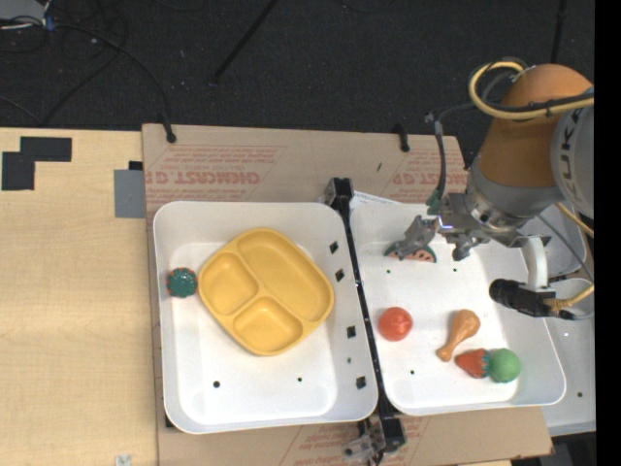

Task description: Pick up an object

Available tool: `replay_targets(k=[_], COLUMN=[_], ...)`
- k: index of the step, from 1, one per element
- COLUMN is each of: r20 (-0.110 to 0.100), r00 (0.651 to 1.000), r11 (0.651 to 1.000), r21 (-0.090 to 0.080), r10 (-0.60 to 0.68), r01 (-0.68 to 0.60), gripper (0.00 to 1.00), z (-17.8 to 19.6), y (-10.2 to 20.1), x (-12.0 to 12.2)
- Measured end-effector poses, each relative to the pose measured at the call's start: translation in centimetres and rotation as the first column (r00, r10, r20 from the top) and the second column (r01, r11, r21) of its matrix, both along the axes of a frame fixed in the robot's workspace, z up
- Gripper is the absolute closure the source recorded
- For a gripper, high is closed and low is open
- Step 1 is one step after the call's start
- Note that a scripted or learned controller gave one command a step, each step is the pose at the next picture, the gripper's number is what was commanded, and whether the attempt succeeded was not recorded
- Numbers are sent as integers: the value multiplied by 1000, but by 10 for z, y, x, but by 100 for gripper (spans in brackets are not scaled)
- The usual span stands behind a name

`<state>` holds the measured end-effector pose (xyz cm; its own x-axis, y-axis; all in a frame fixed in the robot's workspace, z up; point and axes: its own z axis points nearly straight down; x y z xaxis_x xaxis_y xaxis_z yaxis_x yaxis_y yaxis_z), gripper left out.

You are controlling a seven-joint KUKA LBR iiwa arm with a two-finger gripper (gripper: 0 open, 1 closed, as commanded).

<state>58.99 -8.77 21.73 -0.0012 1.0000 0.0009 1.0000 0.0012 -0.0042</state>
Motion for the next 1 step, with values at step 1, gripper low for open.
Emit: replay_targets(k=[1], r20=[-4], r00=[1000], r11=[1000], r21=[0], r10=[-2], r01=[2], gripper=[0], z=[-45], y=[-5], x=[-3])
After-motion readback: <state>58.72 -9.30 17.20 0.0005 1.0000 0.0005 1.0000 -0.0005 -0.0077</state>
